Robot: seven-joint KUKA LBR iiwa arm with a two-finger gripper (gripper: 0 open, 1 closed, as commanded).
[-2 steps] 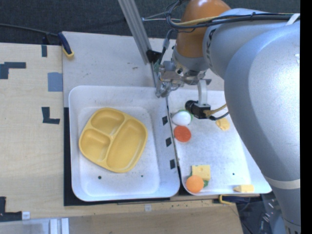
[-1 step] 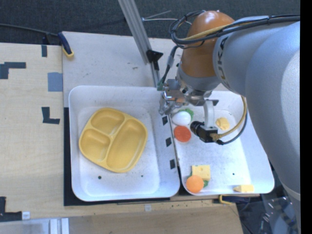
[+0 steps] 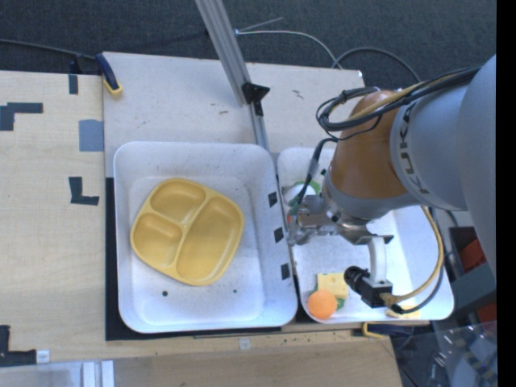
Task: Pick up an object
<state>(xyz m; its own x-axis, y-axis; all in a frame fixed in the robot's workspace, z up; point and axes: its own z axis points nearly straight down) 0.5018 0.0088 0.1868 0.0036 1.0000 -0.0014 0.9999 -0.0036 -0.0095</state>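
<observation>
Readable text: one item, dark lettering running vertically on the grey arm (image 3: pixel 439 147) at the right of the frame, beside the orange band; the letters appear to be part of "KUKA", seen side-on and cut short by the curve of the casing. The yellow plate (image 3: pixel 187 230), both white bins (image 3: pixel 129 216), and the bench (image 3: pixel 48 135) at left with its dark tape marks carry no legible words, numbers or labels.
</observation>
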